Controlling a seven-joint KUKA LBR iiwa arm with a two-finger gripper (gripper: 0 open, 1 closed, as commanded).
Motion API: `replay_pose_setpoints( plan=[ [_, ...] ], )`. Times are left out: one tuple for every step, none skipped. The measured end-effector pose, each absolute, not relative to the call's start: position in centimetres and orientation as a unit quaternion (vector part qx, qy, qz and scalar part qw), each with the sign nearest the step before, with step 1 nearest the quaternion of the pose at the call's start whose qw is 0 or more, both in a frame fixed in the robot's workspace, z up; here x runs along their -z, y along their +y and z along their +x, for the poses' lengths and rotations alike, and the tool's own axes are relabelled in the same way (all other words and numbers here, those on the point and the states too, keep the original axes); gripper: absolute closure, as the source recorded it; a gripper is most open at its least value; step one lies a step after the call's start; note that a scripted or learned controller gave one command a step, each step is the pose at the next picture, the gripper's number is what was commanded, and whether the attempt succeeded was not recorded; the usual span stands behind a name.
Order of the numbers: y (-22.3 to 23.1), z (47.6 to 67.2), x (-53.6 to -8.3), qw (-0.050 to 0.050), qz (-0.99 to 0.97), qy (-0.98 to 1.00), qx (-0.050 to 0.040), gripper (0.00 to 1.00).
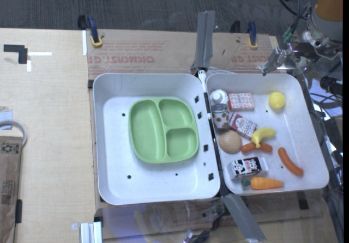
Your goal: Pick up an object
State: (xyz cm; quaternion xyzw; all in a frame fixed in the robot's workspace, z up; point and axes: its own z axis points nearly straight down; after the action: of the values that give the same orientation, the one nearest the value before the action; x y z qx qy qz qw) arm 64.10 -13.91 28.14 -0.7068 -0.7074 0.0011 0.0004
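Fixed overhead slant onto both bins (103, 127)

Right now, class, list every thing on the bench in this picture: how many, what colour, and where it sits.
Bins: two, white, side by side.
Tray: one, green, three compartments, left bin.
Lemon: one, yellow, right bin, far side.
Banana: one, yellow, right bin, middle.
Carrot: one, orange, right bin, near edge.
Sausages: two, orange-red, right bin.
Bun: one, tan, right bin.
Bottle: one, white, right bin, by the divider.
Cartons: three, small, right bin.
Clamps: two, blue and yellow, far edge.
Pincer: one, grey, over the right bin's far rim.
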Motion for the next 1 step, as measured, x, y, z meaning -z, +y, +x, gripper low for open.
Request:
replay_pose_setpoints(
  plan=[
    [-12.05, 58.91, -14.50, 0.001, -0.750, -0.661, -0.0015, 0.00]
  ],
)
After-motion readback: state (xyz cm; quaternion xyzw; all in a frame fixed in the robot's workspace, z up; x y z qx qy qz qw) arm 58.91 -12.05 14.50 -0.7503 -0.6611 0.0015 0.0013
